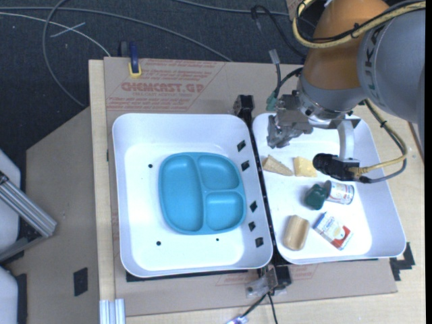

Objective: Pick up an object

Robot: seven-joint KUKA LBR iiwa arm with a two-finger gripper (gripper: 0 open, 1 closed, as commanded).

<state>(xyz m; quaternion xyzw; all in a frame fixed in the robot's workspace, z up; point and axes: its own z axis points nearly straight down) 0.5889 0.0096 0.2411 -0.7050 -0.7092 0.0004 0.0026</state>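
Item: gripper (pixel 279 135), hanging over the upper left corner of the right bin (pixel 385 201), just above the wedge (pixel 277 166). Nothing is showing between its tips; whether it is spread or closed cannot be told from this angle.

Step, as judged: the arm (pixel 351 39) is sitting in the approach phase, nothing lifted yet. Nearest candidates are lying right of centre in the frame: the pale wedge and, just beside it, a yellow block (pixel 305 167).

Next move, as judged: a descent onto the wedge, lined up so the bin wall at the left is not fouling the tool.

Other stock, right bin: green-capped bottle (pixel 327 194), tan cylinder (pixel 295 231), red-and-white packet (pixel 333 231), all lower right of the gripper. Left bin (pixel 135 241): blue tray (pixel 202 192), centre of frame.

Obscured: a black fitting (pixel 334 165) and cable are overlapping the block's right end; the arm is covering the bin's upper edge; the packet's print is reading too small.
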